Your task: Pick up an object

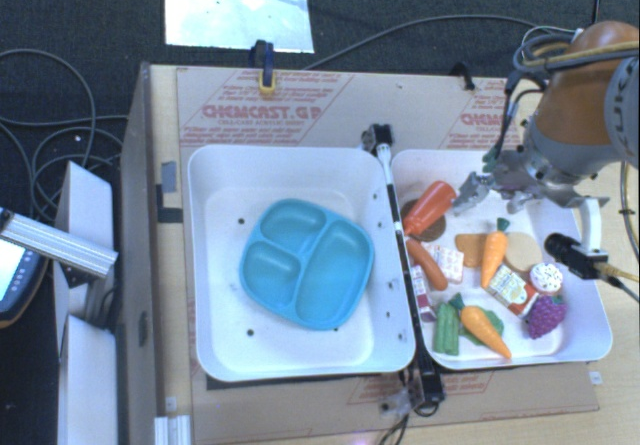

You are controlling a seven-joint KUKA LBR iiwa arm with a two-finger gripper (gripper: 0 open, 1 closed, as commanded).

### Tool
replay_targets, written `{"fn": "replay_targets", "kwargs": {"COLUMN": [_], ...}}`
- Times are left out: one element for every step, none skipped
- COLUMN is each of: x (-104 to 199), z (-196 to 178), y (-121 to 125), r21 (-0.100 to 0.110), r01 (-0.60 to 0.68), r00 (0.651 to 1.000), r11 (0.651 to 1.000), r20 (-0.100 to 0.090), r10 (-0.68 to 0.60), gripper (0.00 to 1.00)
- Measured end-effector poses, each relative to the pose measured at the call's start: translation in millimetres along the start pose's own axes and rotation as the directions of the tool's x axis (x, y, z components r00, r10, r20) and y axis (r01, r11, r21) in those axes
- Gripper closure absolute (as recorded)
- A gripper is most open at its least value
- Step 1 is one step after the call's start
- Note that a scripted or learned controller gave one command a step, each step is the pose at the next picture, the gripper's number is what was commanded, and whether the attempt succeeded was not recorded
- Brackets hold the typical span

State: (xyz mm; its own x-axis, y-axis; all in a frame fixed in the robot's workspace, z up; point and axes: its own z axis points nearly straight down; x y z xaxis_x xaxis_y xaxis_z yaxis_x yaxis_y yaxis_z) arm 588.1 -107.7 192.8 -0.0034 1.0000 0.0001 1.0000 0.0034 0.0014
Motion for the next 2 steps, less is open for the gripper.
{"fn": "replay_targets", "kwargs": {"x": [-56,-28], "z": [70,102], "y": [-2,-30], "r21": [0.002,-0.016], "r01": [-0.003,-0.004], "r00": [1.0,1.0], "r11": [1.0,1.0], "r20": [0.001,0.006], "r10": [0.003,0.004], "gripper": [0.0,0.0]}}
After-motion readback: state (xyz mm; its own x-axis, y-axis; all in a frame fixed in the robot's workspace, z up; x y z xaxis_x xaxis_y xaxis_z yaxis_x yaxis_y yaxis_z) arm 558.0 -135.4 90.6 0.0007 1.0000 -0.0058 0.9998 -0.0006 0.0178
